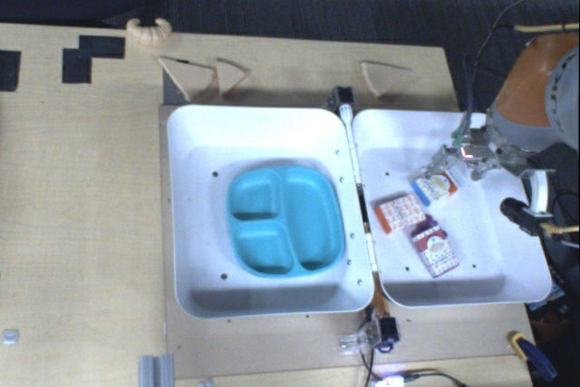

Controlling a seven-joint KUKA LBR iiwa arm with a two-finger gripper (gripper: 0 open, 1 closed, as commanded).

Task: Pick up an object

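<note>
Three small packets lie in the right bin (507,285): a blue-and-white one (435,187), an orange checkered one (401,213) and a dark red one (435,250). My gripper (456,168) hangs over the bin's far right part, just above and behind the blue-and-white packet. Its fingers are spread open and hold nothing. The grey arm with its orange band (535,95) comes in from the right.
The left bin (195,195) holds a blue divided plate (285,218). A ridge (355,186) separates the two bins. Cables and a clamp sit at the bench's front edge (381,335). Black parts (530,215) stick in at the right bin's right rim.
</note>
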